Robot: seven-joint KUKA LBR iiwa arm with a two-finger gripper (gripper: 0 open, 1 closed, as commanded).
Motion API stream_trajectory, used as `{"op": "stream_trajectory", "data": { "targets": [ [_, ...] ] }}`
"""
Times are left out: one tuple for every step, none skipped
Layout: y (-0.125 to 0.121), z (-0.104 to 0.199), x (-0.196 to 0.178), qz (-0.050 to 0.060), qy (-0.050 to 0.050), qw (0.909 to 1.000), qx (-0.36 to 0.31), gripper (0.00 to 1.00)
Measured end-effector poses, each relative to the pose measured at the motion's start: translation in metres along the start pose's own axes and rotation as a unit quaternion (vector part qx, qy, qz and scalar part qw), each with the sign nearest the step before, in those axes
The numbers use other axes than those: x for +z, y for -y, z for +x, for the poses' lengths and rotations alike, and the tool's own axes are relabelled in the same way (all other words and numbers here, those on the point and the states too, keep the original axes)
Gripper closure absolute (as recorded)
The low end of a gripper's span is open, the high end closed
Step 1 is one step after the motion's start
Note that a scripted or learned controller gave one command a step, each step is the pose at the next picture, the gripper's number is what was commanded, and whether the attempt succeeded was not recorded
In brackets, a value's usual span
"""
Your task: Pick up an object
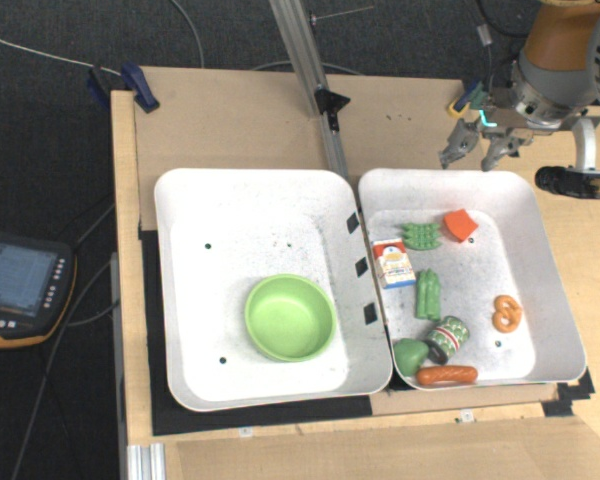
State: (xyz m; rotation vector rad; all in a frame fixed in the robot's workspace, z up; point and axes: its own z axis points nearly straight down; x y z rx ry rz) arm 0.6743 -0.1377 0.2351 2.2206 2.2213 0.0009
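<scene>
Nothing has been picked yet, judging by how things lie. The gripper (483, 150) hangs above the bench just beyond the far rim of the right bin (550, 268), its two fingers spread apart with only air between them.

Candidate objects all sit inside that right bin: an orange block (461, 225) near the far side, a spiky green toy (419, 235) just beside it, a small red-and-white carton (392, 264) against the left wall, a green ridged piece (428, 293) in the middle, a pretzel (507, 313) toward the right, and, clustered at the near edge, a small can (447, 336), a green rounded lump (412, 355) and an orange sausage-like toy (447, 375). The left bin (180, 268) holds a green bowl (290, 317).

Everything remains to do, it seems: bring the gripper over a chosen item, descend, close and lift. The orange block lies nearest to the fingers, with free space around it.
</scene>
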Motion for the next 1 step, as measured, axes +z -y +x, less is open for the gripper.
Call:
{"op": "stream_trajectory", "data": {
  "targets": [
    [0.0,0.0,0.0001,0.0,0.0,1.0,0.0,0.0]
  ]
}}
